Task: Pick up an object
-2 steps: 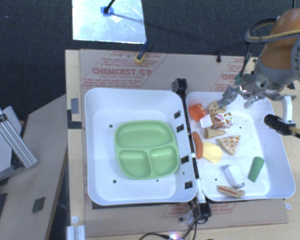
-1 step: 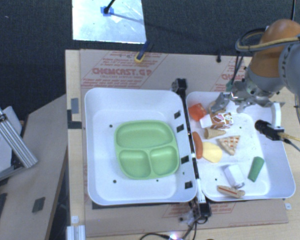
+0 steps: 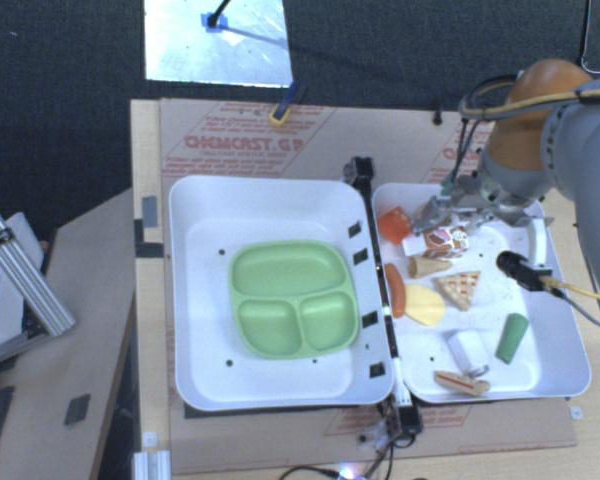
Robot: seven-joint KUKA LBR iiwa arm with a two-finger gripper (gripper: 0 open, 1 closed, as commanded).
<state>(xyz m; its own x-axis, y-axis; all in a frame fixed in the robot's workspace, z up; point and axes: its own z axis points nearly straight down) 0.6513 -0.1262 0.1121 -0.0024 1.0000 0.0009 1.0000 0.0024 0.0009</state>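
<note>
Overhead, the metal gripper (image 3: pixel 448 211) hovers in the right bin (image 3: pixel 560 363) above a glossy red-and-white packet (image 3: pixel 446 239) — jaws' state unclear; nearby lie a waffle-textured wedge (image 3: pixel 459 288) and smooth green cylinder (image 3: pixel 512 337).

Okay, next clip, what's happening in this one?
A grey arm with an orange band reaches in from the right, its end effector low over the far end of the right bin, among toy foods: an orange piece, a pizza slice, a green cylinder. The left bin holds a green divided tray. I can't confirm anything is grasped.
</note>
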